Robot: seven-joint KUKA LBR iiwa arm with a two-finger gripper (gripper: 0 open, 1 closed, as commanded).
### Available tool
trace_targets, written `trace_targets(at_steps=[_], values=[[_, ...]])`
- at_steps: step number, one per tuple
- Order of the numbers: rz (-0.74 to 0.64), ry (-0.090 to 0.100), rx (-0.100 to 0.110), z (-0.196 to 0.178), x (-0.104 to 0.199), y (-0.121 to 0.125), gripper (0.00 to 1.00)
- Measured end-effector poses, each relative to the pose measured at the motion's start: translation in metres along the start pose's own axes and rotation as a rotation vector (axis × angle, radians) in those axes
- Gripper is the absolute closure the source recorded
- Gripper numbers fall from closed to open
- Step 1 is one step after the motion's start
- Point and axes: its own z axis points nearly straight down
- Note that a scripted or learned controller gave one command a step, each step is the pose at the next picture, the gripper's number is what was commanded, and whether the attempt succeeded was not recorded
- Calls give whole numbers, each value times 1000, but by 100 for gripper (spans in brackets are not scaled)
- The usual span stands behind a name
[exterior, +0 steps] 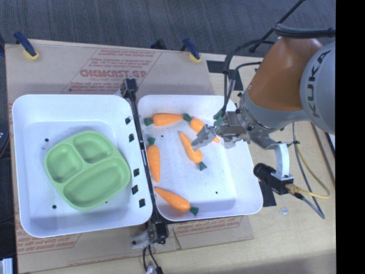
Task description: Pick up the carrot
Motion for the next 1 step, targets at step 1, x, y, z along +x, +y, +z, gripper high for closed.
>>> trace_targets(at_steps=[1], values=[[1, 0, 1, 83, -54, 17, 0]])
